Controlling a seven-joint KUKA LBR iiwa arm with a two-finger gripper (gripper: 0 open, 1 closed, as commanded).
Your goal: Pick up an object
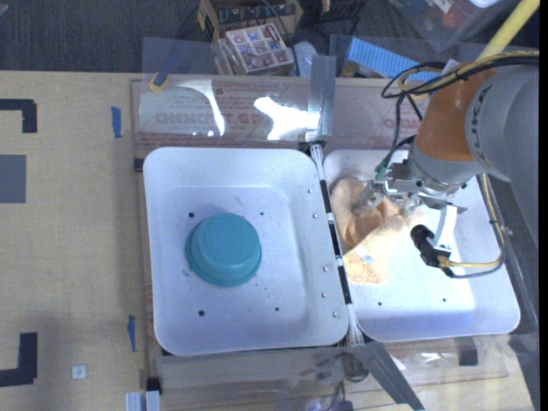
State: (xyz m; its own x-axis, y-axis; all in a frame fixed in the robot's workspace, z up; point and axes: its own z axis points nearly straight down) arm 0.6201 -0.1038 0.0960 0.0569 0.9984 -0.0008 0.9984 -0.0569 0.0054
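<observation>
over in the right white bin (479, 315), your gripper (383, 197) sits on the crumpled tan plastic bag (368, 229); its opening can't be told. soft, light, slippery: pinch a raised fold.

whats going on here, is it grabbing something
A grey robot arm reaches in from the right over the right bin. Its hand is low at a pale orange, crumpled-looking object lying against that bin's left side. Whether it has a grip on it cannot be told from this view. In the left bin a teal bowl sits upside down, untouched.
</observation>
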